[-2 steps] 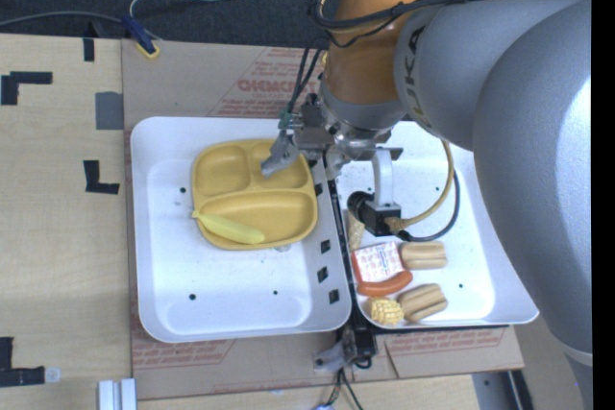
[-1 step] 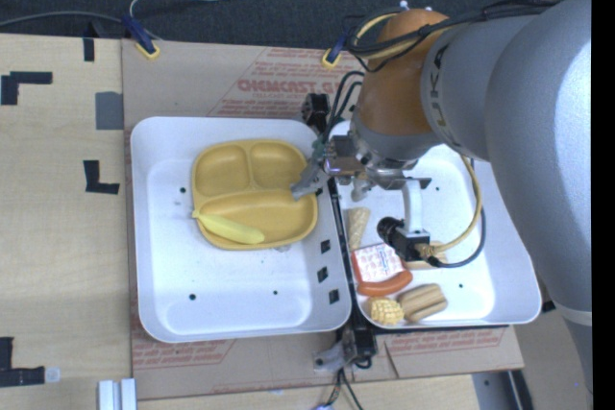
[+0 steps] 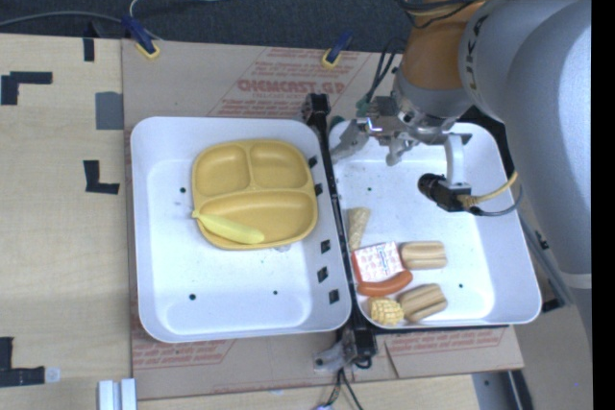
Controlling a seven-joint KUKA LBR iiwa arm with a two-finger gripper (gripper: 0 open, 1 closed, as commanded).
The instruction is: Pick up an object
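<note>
Corn cob [image 3: 386,310]: lying at the lower edge of the right bin [image 3: 500,312], at the bottom of the frame, touching a tan bread roll [image 3: 424,301] on its right.
Red sausage [image 3: 384,284]: lying just above the corn, curving under a red-and-white packet [image 3: 377,260] whose print is too small for me to read.
Second roll [image 3: 423,254]: sitting just right of the packet.
Pale ridged piece [image 3: 357,224]: leaning near the divider between the bins; I am not making out what it is.
Left bin [image 3: 154,235]: holding a yellow divided plate [image 3: 255,173], with a banana [image 3: 231,228] lying across the plate's lower left rim.
Gripper [image 3: 370,146]: hanging over the upper part of the right bin, well apart from the food cluster. I am reading its two silver fingers [image 3: 348,137] as spread, with nothing between them, though the slant is making this hard to judge.
Arm [image 3: 538,62]: entering from the right, cut off by the frame edge and covering the bin's right wall.
</note>
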